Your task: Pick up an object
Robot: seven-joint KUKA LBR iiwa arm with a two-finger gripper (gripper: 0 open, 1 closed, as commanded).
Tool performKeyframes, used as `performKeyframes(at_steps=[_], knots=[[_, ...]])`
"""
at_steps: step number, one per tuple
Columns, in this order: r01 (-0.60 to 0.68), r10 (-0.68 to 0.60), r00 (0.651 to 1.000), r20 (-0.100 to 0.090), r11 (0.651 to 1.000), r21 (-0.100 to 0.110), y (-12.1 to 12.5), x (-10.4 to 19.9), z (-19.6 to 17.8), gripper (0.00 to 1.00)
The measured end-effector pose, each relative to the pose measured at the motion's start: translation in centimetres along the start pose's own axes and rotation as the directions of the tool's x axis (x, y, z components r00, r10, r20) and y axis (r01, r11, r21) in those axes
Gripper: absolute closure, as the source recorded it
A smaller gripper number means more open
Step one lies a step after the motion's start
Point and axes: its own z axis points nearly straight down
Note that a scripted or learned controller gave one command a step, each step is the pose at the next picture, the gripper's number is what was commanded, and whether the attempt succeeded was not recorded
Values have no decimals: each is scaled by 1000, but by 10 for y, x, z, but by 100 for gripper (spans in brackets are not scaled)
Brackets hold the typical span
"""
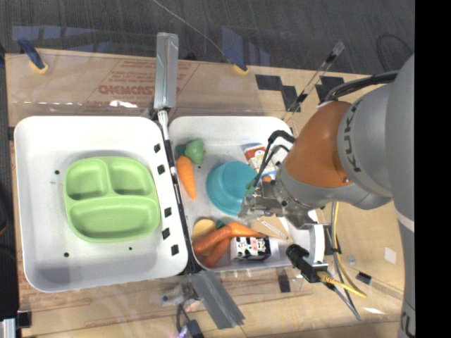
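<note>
Blue plastic, the bowl (230, 187) in the middle of the right bin (218, 129) looks to us light, stiff and slick, best pinched at its thin rim rather than its round wall, and the claw (262, 201) hangs at its right edge, grip state we cannot tell.

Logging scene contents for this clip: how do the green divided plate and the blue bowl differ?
The green divided plastic plate lies alone in the left white bin; the round blue bowl sits in the right white bin among toy food. The plate is larger, flat and compartmented; the bowl is smaller and deep. The arm overlaps the bowl's right edge, not the plate.
</note>
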Motion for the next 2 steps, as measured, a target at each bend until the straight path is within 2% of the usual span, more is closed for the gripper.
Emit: performKeyframes(at_steps=[1,2], knots=[[-385,385,923,0,923,-4,-4,42,-23,100],[-808,808,589,-1,589,-4,5,80,-23,100]])
